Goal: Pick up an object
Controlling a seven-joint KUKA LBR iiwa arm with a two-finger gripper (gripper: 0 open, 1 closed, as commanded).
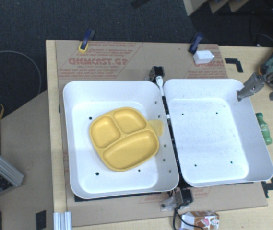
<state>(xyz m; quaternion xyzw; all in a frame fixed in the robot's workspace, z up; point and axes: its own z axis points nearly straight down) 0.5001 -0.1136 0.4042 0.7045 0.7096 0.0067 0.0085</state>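
A yellow plate (123,138) with three compartments lies flat in the left white bin (74,99), a little left of its middle. A small pale yellow piece (156,126) pokes out from under the plate's right edge. My gripper (261,93) hovers at the far right, over the back right corner of the right bin (208,128). Its fingers (246,92) are spread open with nothing between them. It is far from the plate.
A green object (264,127) lies on the bench just outside the right bin's right wall. A small white block (203,57) and two blue clamps (86,40) sit at the back of the board. Cables and connectors run along the seam between the bins.
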